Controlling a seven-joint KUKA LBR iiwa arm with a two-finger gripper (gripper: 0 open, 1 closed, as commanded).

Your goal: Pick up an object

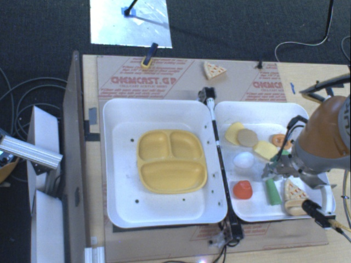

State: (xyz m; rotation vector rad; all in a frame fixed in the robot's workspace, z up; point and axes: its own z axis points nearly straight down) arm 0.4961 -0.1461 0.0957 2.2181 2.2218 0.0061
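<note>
While the arm (323, 136) reaches over the right bin (258, 215), its claw (277, 169) sits just above the green block (272, 192). Claw opening cannot be determined. A yellow tray (171, 161) lies in the left bin (123, 163).

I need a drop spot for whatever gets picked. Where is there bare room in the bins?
The left bin has bare floor all around the yellow divided plate, widest along its left side. The right bin is crowded: toy food and the hand fill its middle and right, with small gaps beside the red piece.

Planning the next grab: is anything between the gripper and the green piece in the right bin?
Nothing visible does. The gripper hangs directly above the green piece, with bare bin floor between them. The pizza slice lies close on its right.
</note>
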